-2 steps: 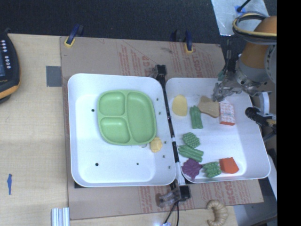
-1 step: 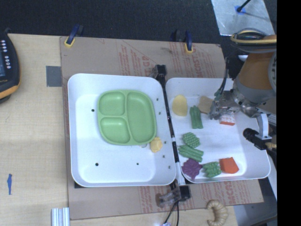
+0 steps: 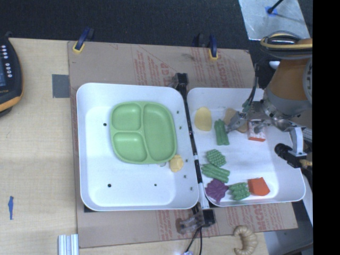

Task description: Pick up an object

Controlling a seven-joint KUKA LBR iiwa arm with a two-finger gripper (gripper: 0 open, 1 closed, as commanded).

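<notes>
Arm [image 3: 289, 84]: reaching in from the right, grey body with its orange band showing, leaning over the upper part of the right bin [image 3: 287, 195].
Gripper [image 3: 240, 122]: hanging low near the bin's top edge; whether it is open, shut or holding anything, I cannot tell.
Near the gripper: a tan piece [image 3: 230, 115] is sitting just left of it, and a red-and-white item [image 3: 257, 135] is lying just to its right on the bin floor.
Yellow piece [image 3: 203, 119]: resting in the right bin's upper left, pale and rounded, near the divider.
Green stick [image 3: 221, 132]: lying lengthwise just beside the yellow piece, below-left of the gripper.
Green pile: a ridged green piece [image 3: 215, 156] and a long pod [image 3: 215, 171] are sitting close together mid-bin.
Front row: a purple piece [image 3: 216, 189], a bumpy green piece [image 3: 239, 190] and an orange block [image 3: 258, 186] are lining up along the near wall.
Left bin [image 3: 90, 142]: carrying a green divided plate [image 3: 143, 132], lying flat.
Yellow ball [image 3: 176, 164]: sitting just beside the plate's lower right corner.
Bench [image 3: 37, 169]: a dark handset [image 3: 8, 76] is lying at the far left edge.
</notes>
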